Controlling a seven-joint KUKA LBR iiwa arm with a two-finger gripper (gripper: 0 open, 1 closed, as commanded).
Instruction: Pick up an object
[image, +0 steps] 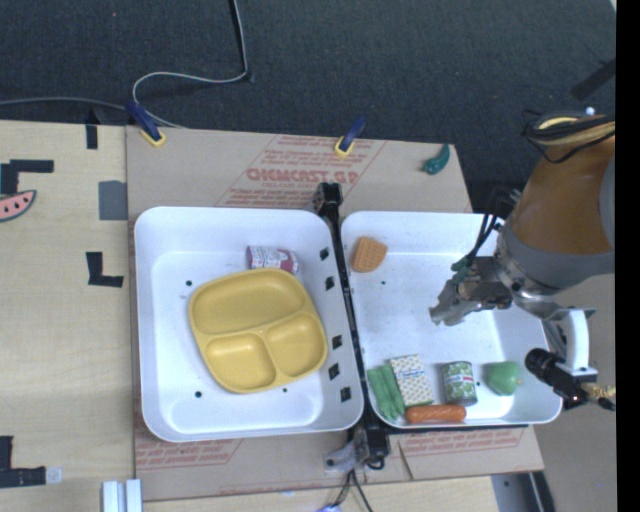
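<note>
Both white bins (160, 300) look like smooth, slightly glossy plastic — so does the yellow divided tray (258, 330) well left of the claw (452, 308). They sit on matt brown cardboard (290, 175) over a pale wood-grain bench (60, 340). Below the claw, a tin (458, 382) wears a paper-looking label — the claw itself looks dull grey metal.

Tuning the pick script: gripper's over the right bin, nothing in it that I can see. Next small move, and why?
Probably shift toward the bin's near edge before descending. The gripper hangs over bare floor in the right bin; the green can, small box, carrot and green pod cluster along that edge. The can stands nearest, so it looks the easiest target.
</note>
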